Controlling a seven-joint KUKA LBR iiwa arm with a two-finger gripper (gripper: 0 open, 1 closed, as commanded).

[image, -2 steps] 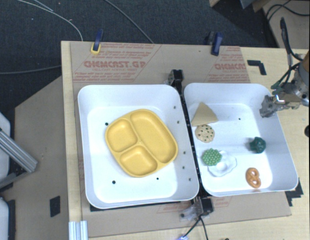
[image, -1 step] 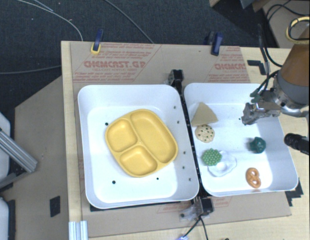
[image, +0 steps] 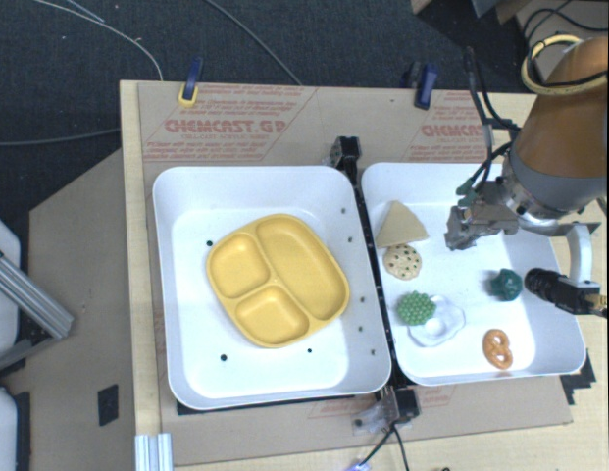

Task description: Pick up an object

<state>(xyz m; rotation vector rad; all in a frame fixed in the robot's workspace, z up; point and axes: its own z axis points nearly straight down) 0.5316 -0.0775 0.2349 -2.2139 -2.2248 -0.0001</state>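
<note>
Five small things lie in the right bin [image: 575, 361], any of which could serve as the object to pick up. Nearest the camera sits a pretzel [image: 497, 347], its long axis running roughly front to back. Just beyond it lie a clear plastic piece [image: 436, 324], touching a green bumpy ball [image: 415, 308], and farther right a dark teal lump [image: 505, 285], round and with no clear heading. Next comes a chocolate-chip cookie [image: 402, 260], lying flat, and behind it a tan wedge [image: 401, 226] whose point aims toward the far rim.

The gripper [image: 461, 240] hangs above bare bin floor, near the wedge and cookie but apart from both, with nothing between its fingers; whether they are spread or closed I cannot tell, since the wrist hides them.

Judging from this, the risk is a descent onto bare floor, closing on air. The flat cookie may also slip from a pinch, and the wedge's sloped faces could squeeze out sideways.

Left bin [image: 177, 263] holds a yellow divided tray [image: 277, 279].
</note>
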